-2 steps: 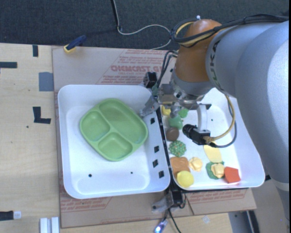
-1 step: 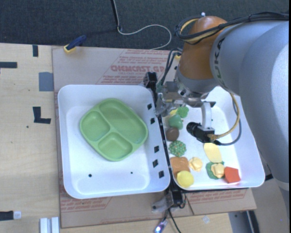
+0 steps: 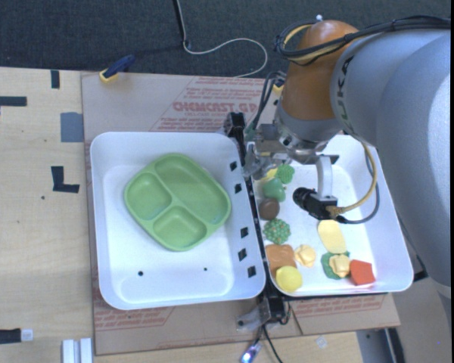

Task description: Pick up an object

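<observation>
My gripper [image 3: 266, 166] hangs low over the far left part of the right bin [image 3: 378, 225], close to the wall between the two bins. Right under it lie a small green toy [image 3: 284, 175] and a bit of yellow [image 3: 268, 180]. Two brown pieces [image 3: 272, 190] [image 3: 269, 209] sit just nearer the camera. Further toward the front are a green broccoli [image 3: 277, 230], an orange piece [image 3: 280, 255] and a yellow lemon [image 3: 288, 280]. The arm's grey body hides the far right of this bin.
The left bin [image 3: 113, 225] holds a green divided plate [image 3: 177, 200]. In the right bin's front lie a pale yellow piece [image 3: 332, 237], a small cream piece [image 3: 306, 255], a green-and-yellow toy [image 3: 335, 265] and a red-orange block [image 3: 362, 272].
</observation>
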Robot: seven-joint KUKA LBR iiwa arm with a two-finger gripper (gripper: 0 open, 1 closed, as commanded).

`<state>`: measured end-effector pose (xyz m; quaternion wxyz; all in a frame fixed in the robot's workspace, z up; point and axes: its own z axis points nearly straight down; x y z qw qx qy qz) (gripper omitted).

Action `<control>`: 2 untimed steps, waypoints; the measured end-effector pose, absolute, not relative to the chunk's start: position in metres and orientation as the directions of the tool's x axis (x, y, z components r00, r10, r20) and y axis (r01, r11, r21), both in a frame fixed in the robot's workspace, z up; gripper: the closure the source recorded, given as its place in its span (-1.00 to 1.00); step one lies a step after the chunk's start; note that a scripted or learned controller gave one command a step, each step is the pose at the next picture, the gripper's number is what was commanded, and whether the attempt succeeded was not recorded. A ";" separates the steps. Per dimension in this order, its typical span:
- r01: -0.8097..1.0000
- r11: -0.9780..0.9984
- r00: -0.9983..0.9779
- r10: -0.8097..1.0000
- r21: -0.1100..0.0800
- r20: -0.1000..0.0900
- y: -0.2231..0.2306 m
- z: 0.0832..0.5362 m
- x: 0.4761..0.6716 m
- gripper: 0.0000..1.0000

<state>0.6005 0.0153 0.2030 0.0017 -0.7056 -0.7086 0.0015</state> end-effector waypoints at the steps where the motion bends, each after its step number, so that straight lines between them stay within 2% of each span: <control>1: 1.000 0.002 -0.002 1.000 0.012 0.000 0.014 0.333 0.611 1.00; 2: 1.000 0.009 -0.009 1.000 0.014 0.002 0.081 0.453 0.649 1.00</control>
